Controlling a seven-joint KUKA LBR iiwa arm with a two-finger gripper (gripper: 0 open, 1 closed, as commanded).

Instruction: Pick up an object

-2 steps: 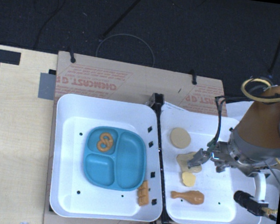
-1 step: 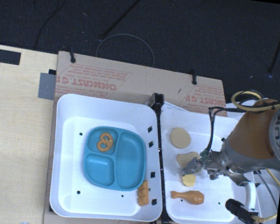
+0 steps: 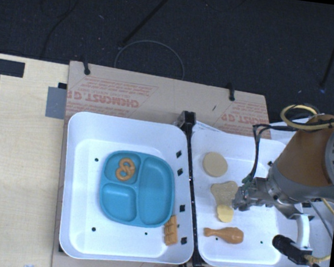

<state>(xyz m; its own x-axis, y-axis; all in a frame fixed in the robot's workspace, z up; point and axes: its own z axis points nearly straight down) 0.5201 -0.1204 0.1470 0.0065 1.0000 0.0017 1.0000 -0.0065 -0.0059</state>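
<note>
Gripper (image 3: 239, 200) low over right bin (image 3: 255, 254), at the edge of a tan slab (image 3: 223, 190); nothing seen held.

Nearest the camera in the right bin: toy drumstick (image 3: 224, 234) lying flat, thin end pointing left. Level with it in the left bin (image 3: 80, 225): a short stack of orange-brown pieces (image 3: 170, 230) just off the blue plate's lower right corner. Next back, a small yellow piece (image 3: 225, 214) touching the tan slab's lower edge, just beside and below the gripper tip. Gripper sits at the slab's right side; cannot tell whether it is spread or pressed together. Blue divided plate (image 3: 156, 190) in mid left bin, pretzel (image 3: 125, 169) in its upper left compartment. Farther back in the right bin: round beige disc (image 3: 215, 164), apart from the slab. Both bins rest on printed cardboard (image 3: 159, 101).
</note>
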